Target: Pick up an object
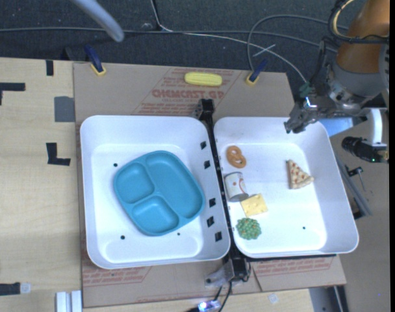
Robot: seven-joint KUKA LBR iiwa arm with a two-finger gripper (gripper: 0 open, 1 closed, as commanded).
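A pale wooden bench fills most of the frame, with black tape marks along its left side and a dark floor strip across the top crossed by thin cables. A brown cardboard sheet [152, 90] lies on the bench under both bins, held by two blue-and-yellow clamps near its top edge; a yellow banana-shaped toy [203, 79] rests on the cardboard at upper centre.

The left bin [93, 135] and right bin [334, 233] sit side by side, their inner rims touching along a black divider strip. The right bin's upper and lower floor areas lie bare, as does its far right portion.

In the left bin a blue three-compartment tray [158, 192] lies tilted across the middle. In the right bin, near the left wall, sit a pretzel [235, 156], below it a small silver can [234, 186], a yellow cheese piece [254, 205] just beside the can, and a green broccoli-like cluster [248, 228] lower still. A pizza slice [298, 175] lies apart, right of centre.

The gripper [300, 121] hangs at the upper right corner of the right bin, over its rim, well apart from every item; nothing is seen between its dark tips, and whether they are spread or closed cannot be told.
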